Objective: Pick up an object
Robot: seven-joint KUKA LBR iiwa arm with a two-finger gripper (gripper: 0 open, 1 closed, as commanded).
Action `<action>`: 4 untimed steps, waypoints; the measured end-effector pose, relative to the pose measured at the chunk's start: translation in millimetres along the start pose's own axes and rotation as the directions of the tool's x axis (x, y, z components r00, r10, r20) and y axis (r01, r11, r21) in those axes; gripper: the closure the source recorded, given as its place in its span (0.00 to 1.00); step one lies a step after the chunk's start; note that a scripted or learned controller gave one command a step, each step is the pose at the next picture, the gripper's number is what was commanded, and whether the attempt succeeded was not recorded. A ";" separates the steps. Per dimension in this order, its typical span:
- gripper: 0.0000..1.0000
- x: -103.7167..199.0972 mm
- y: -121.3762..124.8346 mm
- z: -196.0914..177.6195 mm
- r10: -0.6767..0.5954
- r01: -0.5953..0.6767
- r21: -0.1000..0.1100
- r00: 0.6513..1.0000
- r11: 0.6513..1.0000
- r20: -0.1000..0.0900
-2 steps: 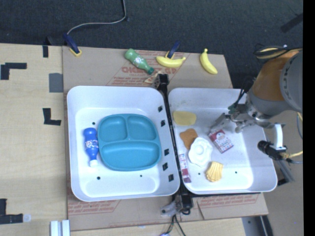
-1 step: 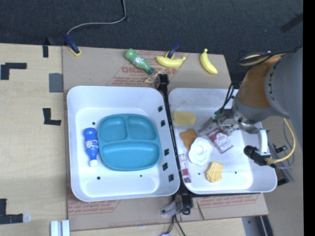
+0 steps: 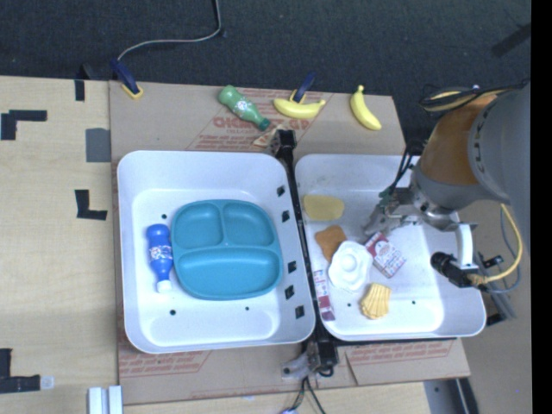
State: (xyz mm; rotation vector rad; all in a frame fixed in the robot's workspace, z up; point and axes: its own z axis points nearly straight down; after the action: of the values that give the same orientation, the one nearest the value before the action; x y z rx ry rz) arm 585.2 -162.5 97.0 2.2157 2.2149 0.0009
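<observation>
The right bin (image 3: 431,317) holds several small things: a pale yellow piece (image 3: 323,206), an orange piece (image 3: 329,240), a white round lid-like object (image 3: 349,266), a red-and-white packet (image 3: 386,256), a ridged yellow piece (image 3: 375,300) and a thin red bar (image 3: 321,291) along the left wall. My gripper (image 3: 378,220) hangs low over the middle of this bin, just above and left of the red-and-white packet and right of the orange piece. Nothing visibly sits in it.
The left bin (image 3: 138,179) carries a blue divided plate (image 3: 226,250) and a blue bottle (image 3: 159,256) lying beside it. Behind the bins, on the cardboard, lie a green bottle (image 3: 242,106) and two bananas (image 3: 297,107) (image 3: 365,110). The arm's orange band (image 3: 448,145) rises at the right.
</observation>
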 end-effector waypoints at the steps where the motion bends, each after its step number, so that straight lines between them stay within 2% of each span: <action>1: 1.00 33.1 -26.1 -79.3 -0.002 0.002 0.007 1.000 1.000 -0.006; 2: 0.00 33.0 -26.4 -78.9 -0.002 0.002 0.007 1.000 1.000 -0.006; 3: 0.00 66.3 11.9 10.4 -0.002 0.002 0.003 1.000 1.000 -0.005; 4: 1.00 65.3 11.8 0.9 -0.001 0.001 0.003 1.000 1.000 -0.003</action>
State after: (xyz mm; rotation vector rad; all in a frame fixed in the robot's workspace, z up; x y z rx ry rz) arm 597.0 -97.2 95.8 2.2169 2.2194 0.0006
